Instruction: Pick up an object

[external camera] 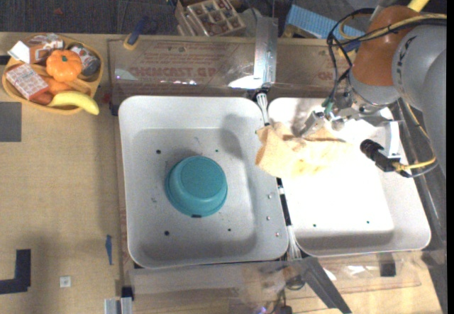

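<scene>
A teal bowl lies upside down in the middle of the left white bin. A tan cloth sprawls across the upper left of the right white bin, and its left corner hangs over the divider into the left bin. My gripper is low at the cloth's upper edge, near the back wall of the right bin. It looks to be touching the cloth or just above it. The grey arm with its orange band reaches in from the upper right.
A black part with a yellow cable hangs off the arm over the right bin's right side. A bowl of toy fruit sits on the bench at the far left. Boxes and clutter stand behind the bins.
</scene>
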